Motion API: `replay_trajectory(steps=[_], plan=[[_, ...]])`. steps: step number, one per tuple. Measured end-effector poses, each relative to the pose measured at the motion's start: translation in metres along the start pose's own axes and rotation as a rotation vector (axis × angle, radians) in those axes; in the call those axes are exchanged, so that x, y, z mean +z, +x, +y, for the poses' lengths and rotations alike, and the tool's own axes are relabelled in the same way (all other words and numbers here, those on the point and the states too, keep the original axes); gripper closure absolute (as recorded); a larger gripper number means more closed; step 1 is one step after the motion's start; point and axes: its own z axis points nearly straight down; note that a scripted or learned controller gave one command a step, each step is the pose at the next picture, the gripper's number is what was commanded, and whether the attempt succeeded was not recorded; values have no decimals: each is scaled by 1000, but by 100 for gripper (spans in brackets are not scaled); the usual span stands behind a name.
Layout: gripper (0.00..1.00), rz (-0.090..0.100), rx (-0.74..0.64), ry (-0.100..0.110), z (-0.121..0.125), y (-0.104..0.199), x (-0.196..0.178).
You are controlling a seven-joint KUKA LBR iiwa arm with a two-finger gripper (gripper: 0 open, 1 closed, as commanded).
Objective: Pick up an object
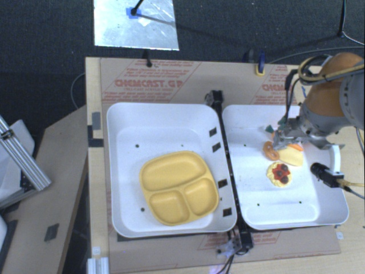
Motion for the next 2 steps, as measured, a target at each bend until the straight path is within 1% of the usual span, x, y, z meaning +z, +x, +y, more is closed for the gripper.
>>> replay_trajectory(steps=[1,2], plan=[[100,0,2,-1,-7,-4,-58],[100,0,1,-2,-11,-8,-104]])
